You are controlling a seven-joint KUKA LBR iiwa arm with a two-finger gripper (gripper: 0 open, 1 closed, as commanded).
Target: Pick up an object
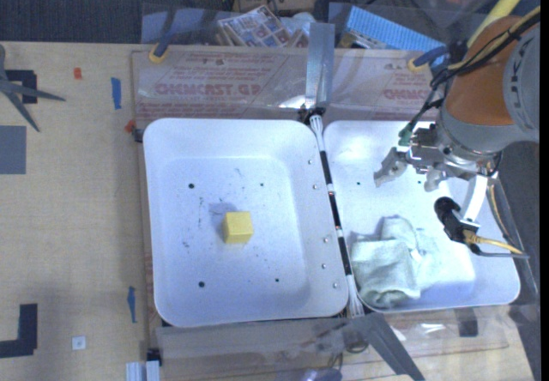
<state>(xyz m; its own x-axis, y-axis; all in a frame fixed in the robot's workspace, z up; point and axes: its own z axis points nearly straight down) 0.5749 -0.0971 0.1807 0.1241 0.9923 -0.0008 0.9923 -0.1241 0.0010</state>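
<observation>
A small yellow cube (pixel 238 226) lies near the middle of the left bin (pixel 171 156). A crumpled white cloth (pixel 389 262) rests in the front part of the right bin (pixel 497 285). My gripper (pixel 408 174) hangs over the back half of the right bin, behind the cloth and apart from it. Its fingers are spread open with nothing between them. The grey arm with its orange band (pixel 480 100) comes in from the right.
A metal divider (pixel 330 199) runs between the two bins. A black fitting with a cable (pixel 453 218) hangs beside the gripper over the right bin. Clear plastic sheeting (pixel 257 79) stands behind the bins. The wooden bench (pixel 60 225) stretches to the left.
</observation>
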